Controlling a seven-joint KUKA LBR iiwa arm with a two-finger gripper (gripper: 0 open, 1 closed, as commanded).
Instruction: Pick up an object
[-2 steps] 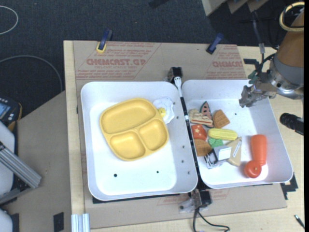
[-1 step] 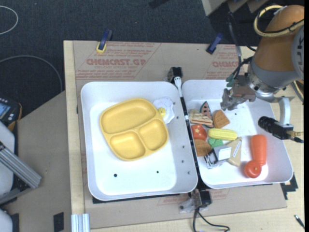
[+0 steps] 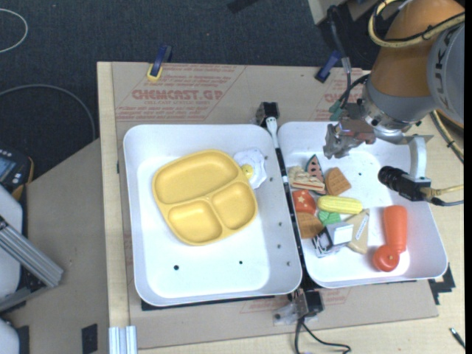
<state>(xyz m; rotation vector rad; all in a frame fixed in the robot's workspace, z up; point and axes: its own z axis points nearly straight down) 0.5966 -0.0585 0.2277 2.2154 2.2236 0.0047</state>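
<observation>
Two shallow white bins sit side by side on the bench. The left bin [image 3: 140,220] holds a yellow divided plate [image 3: 204,195] with three compartments, and a fried egg toy [image 3: 249,165] lies touching the plate's far right corner.

The right bin [image 3: 431,253] carries a cluster of small toys toward its left side: a watermelon slice [image 3: 315,166] and a brown cracker [image 3: 338,181] at the far end, a red tomato piece [image 3: 304,200] next to the dividing wall, and a corn cob [image 3: 340,206] lying across the middle of the pile. Nearer the front edge lies a small grey and white box [image 3: 333,237] (its exact kind is hard to make out). Well apart from the pile, on the right, a red bottle [image 3: 389,237] lies on its side.

The gripper [image 3: 341,140] hangs over the far part of the right bin, above the watermelon slice and cracker. Whether it is spread or closed cannot be told from this angle, and nothing can be seen in its grasp.
</observation>
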